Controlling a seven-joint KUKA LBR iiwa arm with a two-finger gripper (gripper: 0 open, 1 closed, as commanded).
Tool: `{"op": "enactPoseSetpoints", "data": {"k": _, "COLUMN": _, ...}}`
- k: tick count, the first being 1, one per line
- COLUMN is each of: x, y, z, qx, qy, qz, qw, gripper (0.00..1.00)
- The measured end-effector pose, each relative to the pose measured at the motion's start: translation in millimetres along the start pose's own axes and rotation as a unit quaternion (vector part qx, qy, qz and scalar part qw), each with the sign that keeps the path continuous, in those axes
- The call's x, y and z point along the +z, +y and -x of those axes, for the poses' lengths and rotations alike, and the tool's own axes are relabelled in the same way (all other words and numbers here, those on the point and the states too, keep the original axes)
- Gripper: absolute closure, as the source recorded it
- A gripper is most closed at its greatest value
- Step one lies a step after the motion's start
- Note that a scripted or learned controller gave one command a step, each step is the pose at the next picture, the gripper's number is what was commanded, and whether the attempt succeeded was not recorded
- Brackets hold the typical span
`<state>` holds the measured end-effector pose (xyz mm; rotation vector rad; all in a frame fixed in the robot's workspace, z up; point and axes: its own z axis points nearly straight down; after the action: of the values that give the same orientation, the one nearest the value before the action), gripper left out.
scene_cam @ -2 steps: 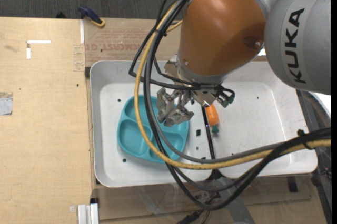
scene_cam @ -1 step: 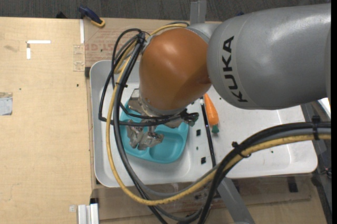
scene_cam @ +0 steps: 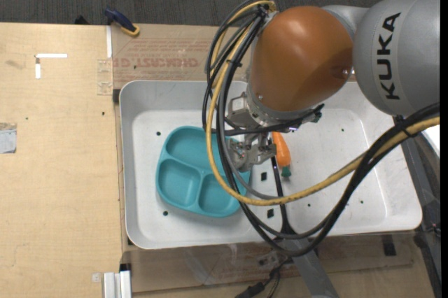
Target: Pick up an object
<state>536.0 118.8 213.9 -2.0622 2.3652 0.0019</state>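
A teal divided plate [scene_cam: 190, 178] lies in the left half of the white bin [scene_cam: 140, 220]. An orange carrot-shaped toy [scene_cam: 281, 149] with a green tip lies just right of the plate. My gripper [scene_cam: 246, 152] hangs over the plate's right rim, close beside the carrot. The orange wrist band and a bundle of cables cover most of it from above, so whether it touches the plate or the carrot cannot be made out.
Black and yellow cables loop across the bin's middle and down over its front edge. A cardboard sheet [scene_cam: 168, 62] lies behind the bin. A wooden bench top [scene_cam: 56, 150] spreads out on the left. The bin's right half shows bare white floor.
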Motion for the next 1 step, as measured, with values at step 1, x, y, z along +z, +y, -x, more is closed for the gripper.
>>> {"op": "enactPoseSetpoints", "data": {"k": 1, "x": -28.1, "y": 34.7, "z": 31.4, "qx": -0.175, "qy": 0.000, "qz": 0.001, "qw": 0.9846, "gripper": 1.00}}
